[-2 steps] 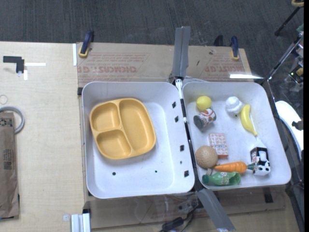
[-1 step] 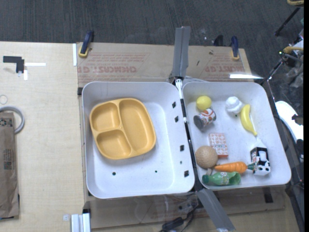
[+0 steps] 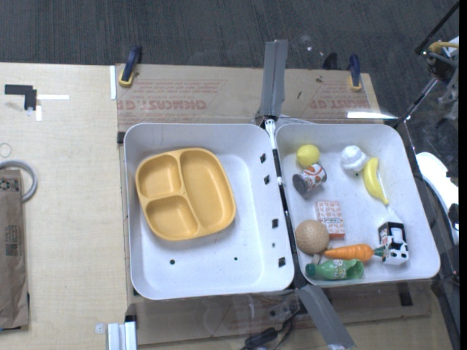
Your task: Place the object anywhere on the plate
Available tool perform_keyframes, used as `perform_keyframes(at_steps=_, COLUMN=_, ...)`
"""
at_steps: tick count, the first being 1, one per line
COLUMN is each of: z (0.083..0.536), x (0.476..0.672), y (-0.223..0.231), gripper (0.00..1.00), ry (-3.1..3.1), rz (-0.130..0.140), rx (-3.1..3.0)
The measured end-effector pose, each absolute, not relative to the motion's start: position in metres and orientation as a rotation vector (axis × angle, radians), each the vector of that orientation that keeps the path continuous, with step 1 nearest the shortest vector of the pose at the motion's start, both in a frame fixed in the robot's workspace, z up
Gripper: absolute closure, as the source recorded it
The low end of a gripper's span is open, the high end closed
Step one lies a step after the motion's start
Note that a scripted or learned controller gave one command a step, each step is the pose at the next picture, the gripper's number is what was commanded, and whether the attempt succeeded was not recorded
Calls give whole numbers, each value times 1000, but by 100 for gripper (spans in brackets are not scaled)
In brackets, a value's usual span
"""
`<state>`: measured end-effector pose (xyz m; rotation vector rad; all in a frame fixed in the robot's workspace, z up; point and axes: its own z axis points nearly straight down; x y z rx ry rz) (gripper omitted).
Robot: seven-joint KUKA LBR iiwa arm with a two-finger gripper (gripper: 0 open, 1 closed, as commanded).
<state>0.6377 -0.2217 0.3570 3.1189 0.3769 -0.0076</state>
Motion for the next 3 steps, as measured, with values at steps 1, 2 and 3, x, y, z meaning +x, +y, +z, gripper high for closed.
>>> perform_keyframes(at_steps=1, z=390, x=645, y=-221, gripper=100, ry=335, rz=-7, rx=3124)
perform_keyframes(at_steps=2, z=425, x=653, y=-221, gripper=100, ry=323, rz=-8, rx=3125)
perform_keyframes(at_steps=3, z=440, x=646, y=-222, gripper=100, ry=323, rz=-6, rx=3125)
